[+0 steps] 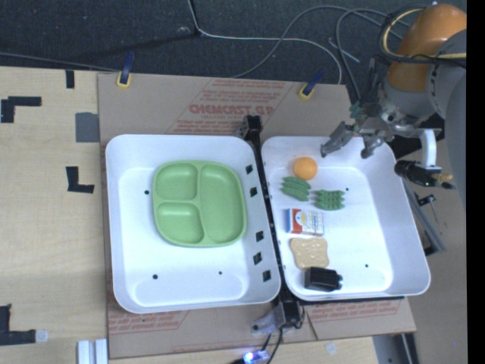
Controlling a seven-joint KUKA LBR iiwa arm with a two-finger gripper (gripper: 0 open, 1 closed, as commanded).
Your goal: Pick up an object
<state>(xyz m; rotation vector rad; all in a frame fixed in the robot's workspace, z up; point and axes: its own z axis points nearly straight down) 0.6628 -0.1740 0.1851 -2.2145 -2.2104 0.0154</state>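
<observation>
My gripper (350,145) hangs over the far edge of the right bin (379,226), open, with nothing between its fingers. An orange ball (305,167) lies just left of and below it. Two green toy vegetables sit nearby: one (295,187) by the ball, another (330,199) to its right. A small red, white and blue packet (305,221) lies below them, then a tan slice of toast (309,252) and a black block (323,280) near the bin's front edge.
The left bin (129,226) holds a green divided plate (200,203). A black hinge strip (258,196) runs between the bins. Cables (303,21) trail across the dark area at the back. The arm's orange band (432,29) is at the upper right.
</observation>
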